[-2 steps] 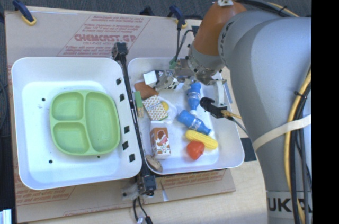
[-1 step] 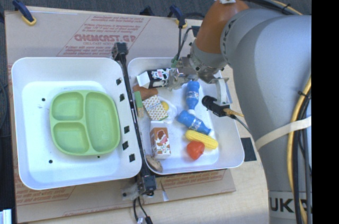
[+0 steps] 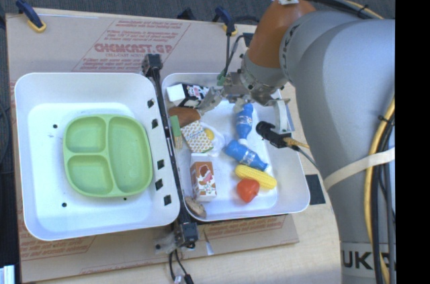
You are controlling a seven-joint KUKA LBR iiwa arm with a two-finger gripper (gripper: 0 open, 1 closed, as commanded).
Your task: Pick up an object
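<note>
The right bin [image 3: 295, 188] holds several small items. Two blue bottles [image 3: 244, 120] [image 3: 243, 154] lie in its middle, with a yellow corn cob [image 3: 256, 176] and a red tomato-like piece [image 3: 247, 191] below them. A small printed carton [image 3: 203, 180] stands near the divider, under a patterned round piece [image 3: 197, 137] and a brown item [image 3: 185, 116]. A black-and-white packet [image 3: 195, 92] lies at the bin's top left. My gripper [image 3: 220, 93] hangs low over the bin's top edge, just right of that packet and above the upper blue bottle. The wrist hides its tips.
The left bin [image 3: 27, 142] holds a green divided plate [image 3: 107, 155]. A black divider with clamps [image 3: 164, 142] separates the bins. A black cable plug [image 3: 269, 133] hangs from the arm over the right bin. The big grey arm [image 3: 336, 88] covers the right side.
</note>
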